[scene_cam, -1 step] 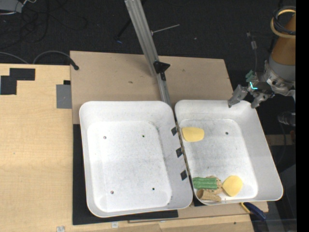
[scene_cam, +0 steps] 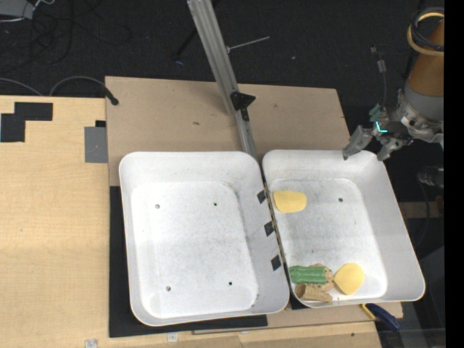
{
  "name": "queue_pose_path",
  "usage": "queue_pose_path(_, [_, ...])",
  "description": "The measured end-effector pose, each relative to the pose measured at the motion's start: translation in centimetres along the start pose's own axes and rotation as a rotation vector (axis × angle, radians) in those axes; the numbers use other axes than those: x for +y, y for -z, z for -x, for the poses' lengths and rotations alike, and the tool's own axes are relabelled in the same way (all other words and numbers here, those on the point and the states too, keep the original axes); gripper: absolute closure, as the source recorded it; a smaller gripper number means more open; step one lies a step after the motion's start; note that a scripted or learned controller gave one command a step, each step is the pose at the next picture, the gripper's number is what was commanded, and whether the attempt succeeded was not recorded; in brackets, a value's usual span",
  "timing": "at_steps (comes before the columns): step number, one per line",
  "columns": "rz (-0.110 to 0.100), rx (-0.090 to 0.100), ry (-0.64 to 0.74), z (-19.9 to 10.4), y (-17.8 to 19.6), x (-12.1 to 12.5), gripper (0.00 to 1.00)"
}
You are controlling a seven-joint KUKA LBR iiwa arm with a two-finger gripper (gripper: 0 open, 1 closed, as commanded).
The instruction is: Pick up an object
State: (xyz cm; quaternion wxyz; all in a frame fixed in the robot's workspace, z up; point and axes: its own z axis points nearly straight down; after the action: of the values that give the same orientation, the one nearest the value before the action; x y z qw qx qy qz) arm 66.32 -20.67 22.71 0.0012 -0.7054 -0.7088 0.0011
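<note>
The grey arm with its orange band (scene_cam: 426, 64) reaches in from the right and ends in a two-finger gripper (scene_cam: 370, 147) poised over the far right corner of the right-hand shallow white plastic bin (scene_cam: 395, 216). Its two dark fingers (scene_cam: 354, 145) are spread apart with nothing between them.

The left-hand shallow white plastic bin (scene_cam: 138, 223) lies well to the left of the jaws, touching the right bin along their shared edge.

A pale yellow rounded soft object (scene_cam: 290, 201) rests below and left of the jaws, near the dividing edge. Well below the jaws, in the near corner, lie a green ridged oblong object (scene_cam: 308, 274), a round yellow lump (scene_cam: 349, 278) just beside it, and a small tan crumpled piece (scene_cam: 315, 291) touching both.
</note>
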Motion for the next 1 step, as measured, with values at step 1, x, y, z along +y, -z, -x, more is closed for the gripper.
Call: queue_pose_path(1, [-0.004,0.002,-0.001,-0.72,-6.1,0.4,0.0])
